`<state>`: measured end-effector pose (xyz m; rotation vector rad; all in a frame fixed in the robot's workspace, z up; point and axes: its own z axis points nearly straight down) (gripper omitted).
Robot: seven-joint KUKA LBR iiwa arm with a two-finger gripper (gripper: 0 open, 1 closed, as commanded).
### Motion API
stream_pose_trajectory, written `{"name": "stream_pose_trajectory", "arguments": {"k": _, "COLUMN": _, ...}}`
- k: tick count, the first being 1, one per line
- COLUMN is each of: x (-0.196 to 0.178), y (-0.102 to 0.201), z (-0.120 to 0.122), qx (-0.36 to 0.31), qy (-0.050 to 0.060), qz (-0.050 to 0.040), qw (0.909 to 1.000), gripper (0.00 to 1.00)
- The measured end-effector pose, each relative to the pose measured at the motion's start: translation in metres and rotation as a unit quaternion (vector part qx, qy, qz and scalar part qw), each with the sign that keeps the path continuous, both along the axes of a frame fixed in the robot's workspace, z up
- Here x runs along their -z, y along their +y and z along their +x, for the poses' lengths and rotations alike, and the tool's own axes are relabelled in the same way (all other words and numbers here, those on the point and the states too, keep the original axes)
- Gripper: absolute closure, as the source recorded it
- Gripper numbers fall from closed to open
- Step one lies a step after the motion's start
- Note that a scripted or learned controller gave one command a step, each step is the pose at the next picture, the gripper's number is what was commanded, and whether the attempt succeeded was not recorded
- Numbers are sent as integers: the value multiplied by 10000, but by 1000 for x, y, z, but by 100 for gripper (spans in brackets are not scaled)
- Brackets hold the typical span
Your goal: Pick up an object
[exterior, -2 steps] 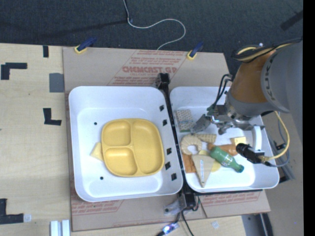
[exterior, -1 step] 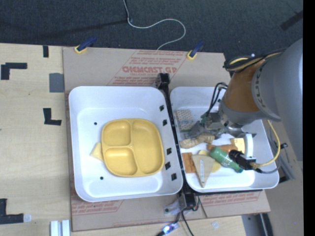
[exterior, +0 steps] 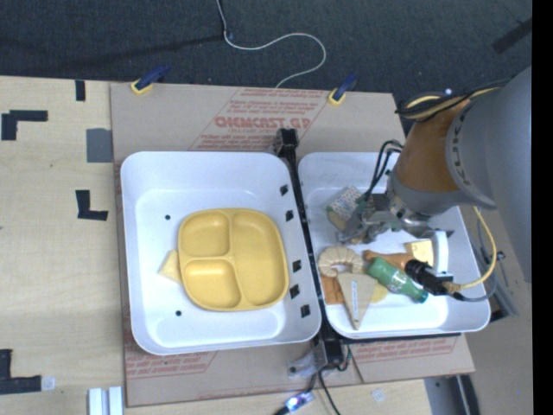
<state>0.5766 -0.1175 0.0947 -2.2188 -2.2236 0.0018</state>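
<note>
Gripper [exterior: 359, 223] low in right bin [exterior: 467, 322], jaws' state unclear; crowded items [exterior: 371, 271] risk a miss.

Yellow divided plate [exterior: 233, 259]; green bottle [exterior: 394, 278]; white bins [exterior: 138, 232]; orange-banded grey arm [exterior: 449, 158].

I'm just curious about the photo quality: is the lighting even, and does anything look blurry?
Camera view: even, soft light; faint shadow under the yellow divided plate in the left bin; mild softness overall, so the small items by the gripper blur together.
</note>
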Motion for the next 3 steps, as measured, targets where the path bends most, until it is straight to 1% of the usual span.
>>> {"name": "stream_pose_trajectory", "arguments": {"k": 1, "x": -44, "y": 7, "z": -1, "qx": -1, "qy": -16, "qz": 5, "qw": 10000, "gripper": 100}}
{"name": "stream_pose_trajectory", "arguments": {"k": 2, "x": -90, "y": -1, "z": -1, "qx": 8, "qy": -20, "qz": 1, "qw": 10000, "gripper": 100}}
{"name": "stream_pose_trajectory", "arguments": {"k": 3, "x": -132, "y": 0, "z": 0, "qx": -1, "qy": -20, "qz": 2, "qw": 10000, "gripper": 100}}
